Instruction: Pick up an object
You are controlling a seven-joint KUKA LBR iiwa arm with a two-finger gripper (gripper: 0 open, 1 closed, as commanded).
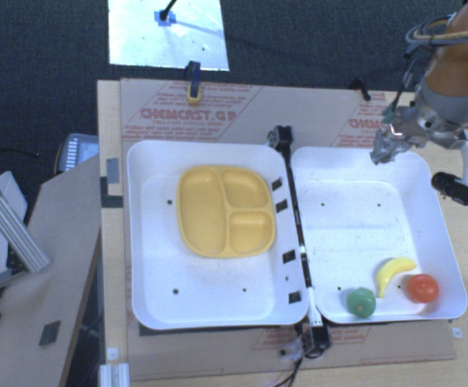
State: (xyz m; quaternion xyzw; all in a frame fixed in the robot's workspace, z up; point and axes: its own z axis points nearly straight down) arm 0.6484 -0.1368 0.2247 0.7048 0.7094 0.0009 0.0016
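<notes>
Camera view, arm: the grey arm (460, 47) with its orange band reaches in from the right and hangs over the far right corner of the right bin (379, 208).
Camera view, gripper: the gripper (386, 147) sits above the bin's far rim, high up, touching nothing.
Jaws: too small and too blurred to say whether they stand open or closed; nothing can be seen between them.
Things to pick: three, all in the right bin's near right corner, well apart from the gripper.
Banana: one yellow banana (394, 273), lying curved, between the other two and a little farther back.
Green fruit: one round green fruit (361, 301), just beside the banana's lower end, close to the near wall.
Orange fruit: one round orange-red fruit (421, 287), touching or nearly touching the banana's other side.
Left bin: one left bin (153, 297), holding one yellow divided plate (224, 212) with three compartments, all bare.
Bins counted: two, side by side, joined along a black strip.
Step in hand: by my reading the approach has not begun; the gripper is at the opposite end of the bin from the fruit.
Next move calls for: travel toward the near right corner, then a descent onto one piece. The three lie crowded near the walls, so I judge the green fruit, at the cluster's open left end, the easiest choice.
</notes>
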